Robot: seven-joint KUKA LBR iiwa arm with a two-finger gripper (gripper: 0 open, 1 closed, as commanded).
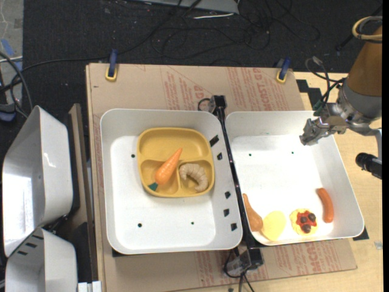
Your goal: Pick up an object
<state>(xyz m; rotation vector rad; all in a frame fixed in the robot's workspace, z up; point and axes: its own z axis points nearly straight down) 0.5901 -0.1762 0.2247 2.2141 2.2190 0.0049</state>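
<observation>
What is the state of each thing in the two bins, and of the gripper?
gripper: above right bin's far edge, holding nothing
carrot: lying in yellow tray, left bin
shrimp: lying in the tray
sausage: lying in right bin
yellow disc: lying flat, right bin

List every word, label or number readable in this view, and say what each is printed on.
Red lettering on the board under the bins: upside down and faint, too blurred to read.
Red lettering on the same board's bottom right corner: too blurred to read.
Nothing readable on the bins, the yellow plate or the food.
</observation>
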